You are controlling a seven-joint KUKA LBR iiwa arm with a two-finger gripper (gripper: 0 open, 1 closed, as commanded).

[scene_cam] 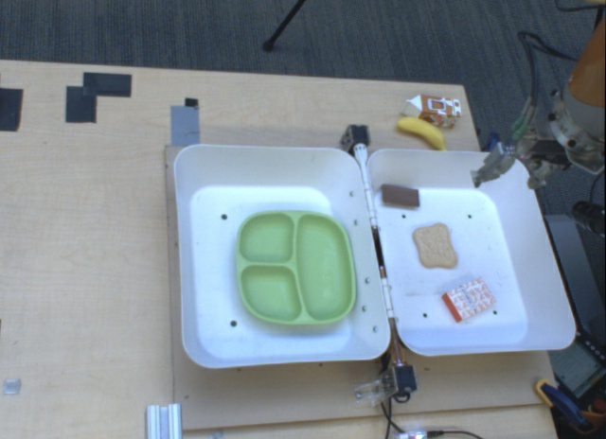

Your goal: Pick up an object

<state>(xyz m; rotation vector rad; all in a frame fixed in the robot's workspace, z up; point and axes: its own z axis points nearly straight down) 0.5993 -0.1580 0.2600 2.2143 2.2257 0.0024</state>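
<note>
1. The claw (pixel 512 165) hangs over the upper right rim of the right bin (pixel 554 267), fingers apart, gripping nothing.
2. In that bin lie a brown block (pixel 400 197), a toast slice (pixel 436 246) and a red-and-white packet (pixel 470 299), its long axis slanting.
3. All three lie left of and below the claw, well apart.
4. The left bin (pixel 204 267) holds a green divided plate (pixel 295 268).

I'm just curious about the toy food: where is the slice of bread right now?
The slice of bread lies in the right bin, near its middle, between the brown block above and the red-and-white packet below.
</note>
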